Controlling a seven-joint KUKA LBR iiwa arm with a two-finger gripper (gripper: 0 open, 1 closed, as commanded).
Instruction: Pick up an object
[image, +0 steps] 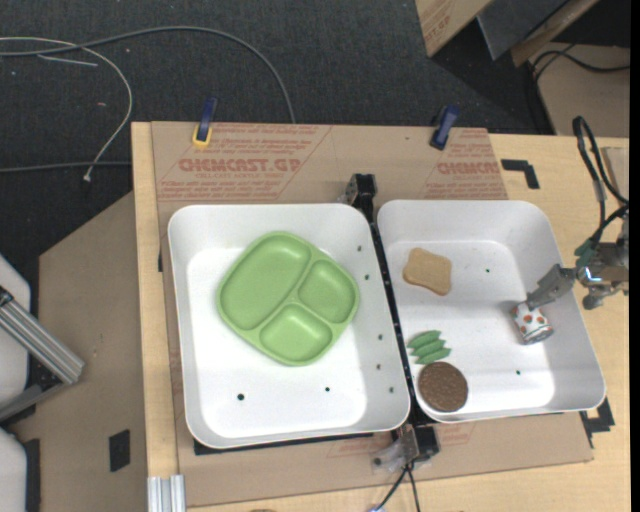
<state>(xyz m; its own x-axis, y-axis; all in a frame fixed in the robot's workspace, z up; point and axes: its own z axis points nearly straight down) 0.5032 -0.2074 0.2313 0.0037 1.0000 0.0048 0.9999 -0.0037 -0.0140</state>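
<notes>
— What lies in the right white bin (500, 225)?

— Four small things. A tan, toast-shaped slice of bread (428, 270) lies flat near the bin's far left corner. A green pea pod (429, 346) lies by the left edge, towards the near side. Just beside it, at the near left corner, sits a round brown cookie-like disc (442, 386), flat, close to the pod. A small white cup with red spots (532, 323) rests tilted by the right edge.

— And the left white bin (200, 300)?

— A light green plastic plate with three compartments (288, 297) lies flat near its middle, turned askew to the bin's edges.
</notes>
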